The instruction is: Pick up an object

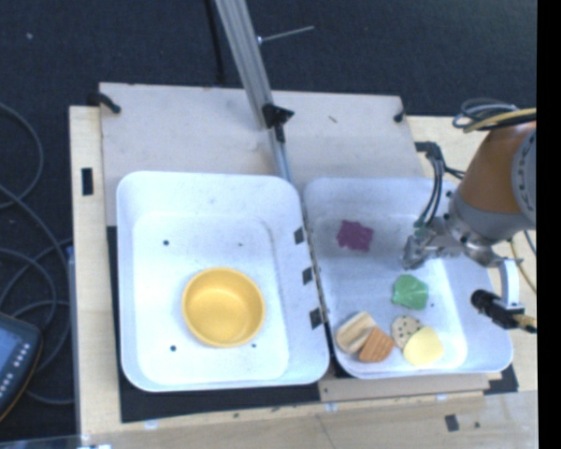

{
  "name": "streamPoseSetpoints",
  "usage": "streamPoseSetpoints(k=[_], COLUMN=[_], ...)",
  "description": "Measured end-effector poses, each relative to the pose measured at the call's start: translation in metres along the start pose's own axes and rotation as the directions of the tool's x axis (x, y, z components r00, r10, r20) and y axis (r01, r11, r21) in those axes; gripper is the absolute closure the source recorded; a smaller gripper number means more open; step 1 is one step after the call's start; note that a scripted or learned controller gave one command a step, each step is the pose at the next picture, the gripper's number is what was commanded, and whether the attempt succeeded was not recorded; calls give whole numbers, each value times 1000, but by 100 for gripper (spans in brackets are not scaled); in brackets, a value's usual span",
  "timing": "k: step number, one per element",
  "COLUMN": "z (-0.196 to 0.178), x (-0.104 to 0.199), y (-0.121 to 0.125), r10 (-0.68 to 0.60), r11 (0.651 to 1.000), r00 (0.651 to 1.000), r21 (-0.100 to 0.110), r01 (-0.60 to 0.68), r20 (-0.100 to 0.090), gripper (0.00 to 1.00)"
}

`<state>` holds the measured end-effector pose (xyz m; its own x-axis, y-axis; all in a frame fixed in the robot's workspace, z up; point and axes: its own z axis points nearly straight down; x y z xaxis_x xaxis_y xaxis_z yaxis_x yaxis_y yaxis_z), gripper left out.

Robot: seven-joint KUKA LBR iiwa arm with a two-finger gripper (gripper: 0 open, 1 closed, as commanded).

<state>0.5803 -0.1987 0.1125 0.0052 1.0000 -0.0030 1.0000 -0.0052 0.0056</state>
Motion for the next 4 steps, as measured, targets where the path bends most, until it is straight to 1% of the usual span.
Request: streamPoseSetpoints(k=[1, 2, 3, 4], z=[-50, -95, -145, -178], x=[2, 4, -4, -5], y=[11, 15, 24, 25], r10=[-9, -11, -12, -13], r11=[1000, 1000, 1000, 1000], r00=[1000, 1000, 1000, 1000], r21=[-1, -1, -2, 0], r01=[9, 11, 12, 13], r20=[-2, -2, -1, -3], gripper=[100, 100, 100, 100])
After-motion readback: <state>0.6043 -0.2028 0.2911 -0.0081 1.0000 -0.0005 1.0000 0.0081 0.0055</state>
